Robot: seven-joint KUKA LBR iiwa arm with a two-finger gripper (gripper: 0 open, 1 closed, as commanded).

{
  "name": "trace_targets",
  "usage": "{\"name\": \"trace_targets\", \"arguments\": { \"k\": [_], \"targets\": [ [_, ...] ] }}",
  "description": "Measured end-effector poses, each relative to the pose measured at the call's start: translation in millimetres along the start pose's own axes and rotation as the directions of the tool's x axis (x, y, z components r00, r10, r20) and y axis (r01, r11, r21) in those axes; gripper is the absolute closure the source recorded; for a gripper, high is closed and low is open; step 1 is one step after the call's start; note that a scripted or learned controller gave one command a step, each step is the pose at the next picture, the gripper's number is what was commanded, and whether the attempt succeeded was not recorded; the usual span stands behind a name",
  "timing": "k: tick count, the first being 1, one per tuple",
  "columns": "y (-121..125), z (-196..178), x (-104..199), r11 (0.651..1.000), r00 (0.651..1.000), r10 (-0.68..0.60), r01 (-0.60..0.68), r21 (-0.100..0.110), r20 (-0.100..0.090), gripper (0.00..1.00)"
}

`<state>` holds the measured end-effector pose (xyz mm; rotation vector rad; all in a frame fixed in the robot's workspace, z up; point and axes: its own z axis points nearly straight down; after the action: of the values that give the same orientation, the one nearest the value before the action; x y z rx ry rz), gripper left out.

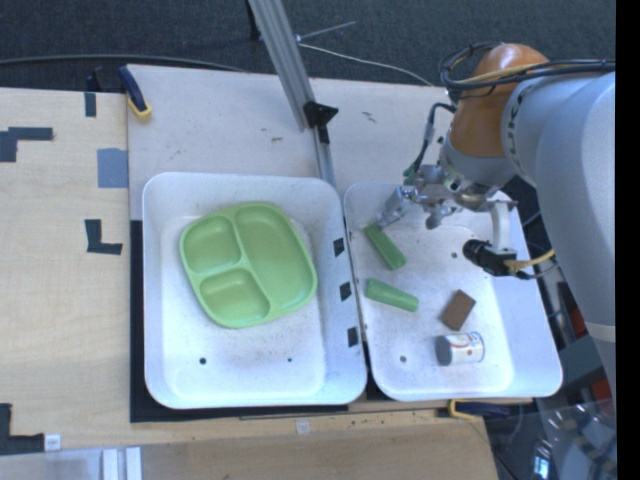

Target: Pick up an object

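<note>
My hand (pixel 412 206) hangs spread and empty at the right white bin's (pixel 520 363) far edge, just beside the upper green plastic stick (pixel 384 247), so I should centre over it, straddle its narrow width, then descend squarely.

Plate (pixel 248 263) in left bin (pixel 165 368); blocks (pixel 385 247) and can (pixel 459 348) in right bin (pixel 530 358).

Blue-yellow clamp (pixel 134 92) on bench (pixel 220 118) corner.
</note>
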<state>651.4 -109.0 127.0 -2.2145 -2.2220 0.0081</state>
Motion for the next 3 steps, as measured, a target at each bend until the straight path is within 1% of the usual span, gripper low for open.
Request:
{"name": "trace_targets", "arguments": {
  "k": [1, 2, 3],
  "targets": [
    [0.7, 38.7, 1.4, 1.0, 1.0, 0.001, -0.001, -0.006, -0.001, 0.0],
    [1.3, 26.6, 2.1, 1.0, 1.0, -0.001, 0.001, -0.008, -0.001, 1.0],
    [5.0, -16.7, 6.2, 1.0, 1.0, 0.001, -0.001, -0.01, 0.0, 1.0]
  ]
}}
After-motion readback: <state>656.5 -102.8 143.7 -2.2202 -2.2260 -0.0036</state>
